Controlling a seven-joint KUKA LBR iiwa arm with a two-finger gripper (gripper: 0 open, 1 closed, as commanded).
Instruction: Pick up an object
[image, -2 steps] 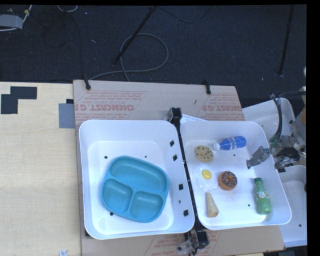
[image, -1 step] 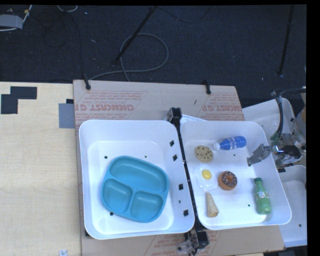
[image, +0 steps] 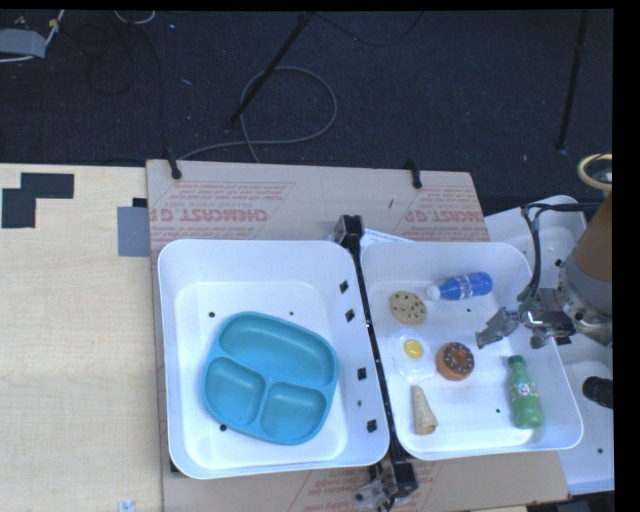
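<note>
My gripper (image: 518, 331) hangs over the right side of the right bin (image: 545, 435), open, with nothing between its fingers. A green bottle (image: 523, 392) lies just in front of it. A blue bottle (image: 462, 287) with a white cap lies toward the back of the bin, to the gripper's left. A chocolate doughnut (image: 456, 360), a round cookie (image: 408, 307), a small yellow piece (image: 413, 350) and an ice-cream cone (image: 424, 409) lie in the left half of that bin.
The left bin (image: 185, 300) holds a blue divided plate (image: 270, 377). A black divider (image: 365, 350) runs between the two bins. Cables and a dark floor lie beyond the bench's back edge.
</note>
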